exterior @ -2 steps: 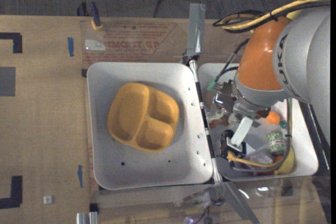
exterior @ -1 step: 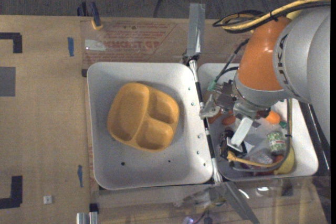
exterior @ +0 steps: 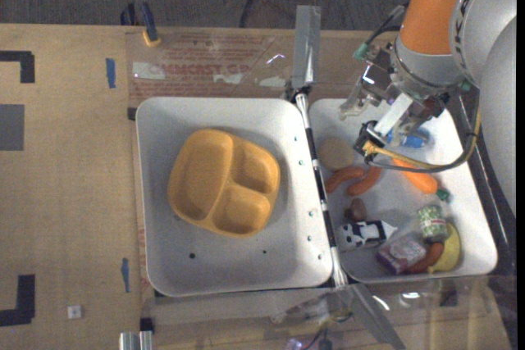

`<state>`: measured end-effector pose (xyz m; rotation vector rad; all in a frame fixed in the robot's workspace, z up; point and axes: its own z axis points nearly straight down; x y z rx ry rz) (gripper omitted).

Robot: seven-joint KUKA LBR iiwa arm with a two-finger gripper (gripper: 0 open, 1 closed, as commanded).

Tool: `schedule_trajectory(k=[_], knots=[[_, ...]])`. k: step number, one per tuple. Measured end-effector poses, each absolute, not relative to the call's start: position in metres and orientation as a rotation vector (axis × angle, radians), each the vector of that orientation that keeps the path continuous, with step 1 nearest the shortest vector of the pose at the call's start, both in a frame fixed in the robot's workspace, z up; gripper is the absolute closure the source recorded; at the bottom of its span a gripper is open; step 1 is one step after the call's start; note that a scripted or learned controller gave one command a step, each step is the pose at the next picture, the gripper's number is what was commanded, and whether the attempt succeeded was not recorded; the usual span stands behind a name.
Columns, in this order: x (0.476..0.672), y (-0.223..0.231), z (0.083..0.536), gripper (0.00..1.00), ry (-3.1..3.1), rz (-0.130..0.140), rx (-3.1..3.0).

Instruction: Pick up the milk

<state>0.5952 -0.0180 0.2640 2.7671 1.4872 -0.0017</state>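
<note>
— Where is the milk lying?
— The milk carton (exterior: 365, 234) is lying at seven o'clock in the right bin (exterior: 472, 205). I'm hovering near twelve, and I cannot tell how wide my jaws are standing.
— What's worrying you?
— It's crowding the bin wall and a purple packet (exterior: 400, 252), so I'm risking clipping either.

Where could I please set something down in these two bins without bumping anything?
The left bin has bare floor all around the yellow divided plate, widest below it in the view. The right bin is crowded; only a small patch lies between the sausage, carrot and milk carton.
</note>
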Motion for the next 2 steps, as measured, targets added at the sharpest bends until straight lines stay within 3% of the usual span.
schedule_trajectory(k=[1, 2], knots=[[0.506, -0.041, 0.201, 0.0, 1.02, -0.008, 2.975], [0.485, 0.013, 0.303, 0.0, 0.627, -0.004, 3.079]])
